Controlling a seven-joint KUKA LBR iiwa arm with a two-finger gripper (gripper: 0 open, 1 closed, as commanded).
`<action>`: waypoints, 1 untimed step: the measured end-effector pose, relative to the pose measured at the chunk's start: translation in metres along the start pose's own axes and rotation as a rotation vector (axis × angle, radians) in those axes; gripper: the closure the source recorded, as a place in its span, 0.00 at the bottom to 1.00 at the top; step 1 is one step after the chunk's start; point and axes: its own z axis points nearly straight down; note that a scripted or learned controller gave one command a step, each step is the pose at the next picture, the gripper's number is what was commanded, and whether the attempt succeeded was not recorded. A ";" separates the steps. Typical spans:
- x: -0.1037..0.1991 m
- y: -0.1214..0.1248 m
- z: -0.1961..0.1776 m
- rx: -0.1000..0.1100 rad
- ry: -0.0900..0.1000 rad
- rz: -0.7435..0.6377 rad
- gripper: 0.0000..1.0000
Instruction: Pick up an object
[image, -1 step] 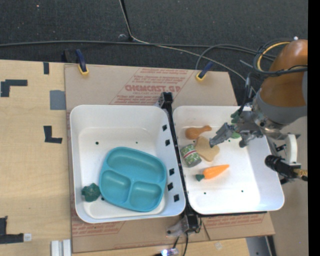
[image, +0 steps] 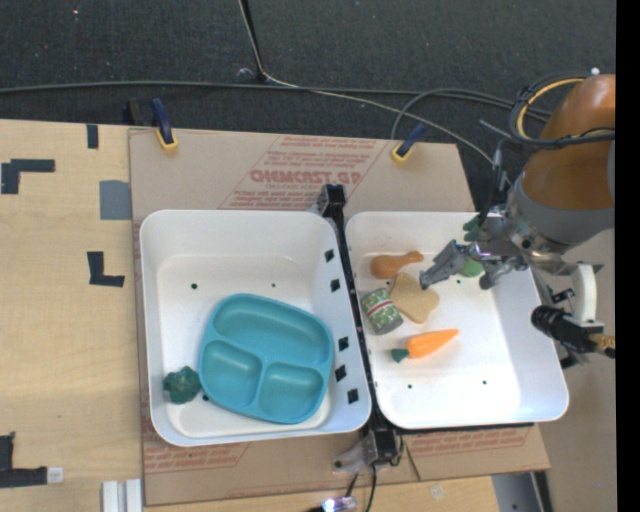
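Right bin (image: 520, 395), four candidates clustered at its left half — my gripper (image: 455, 262) poised above them, fingers spread and holding nothing.

Nearest my fingertips lies one tan bread slice (image: 413, 297); touching it, one green-labelled can (image: 381, 310); just beside, one orange carrot (image: 431, 344) and one drumstick (image: 395, 264). The pieces crowd together — closing on one may nudge a neighbour or pinch two at once, and the flat slice could slip out. The left bin (image: 240, 232) holds one blue divided tray (image: 266, 356) and one green broccoli piece (image: 182, 384).
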 end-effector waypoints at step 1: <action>0.002 0.005 0.062 0.005 0.000 0.001 0.00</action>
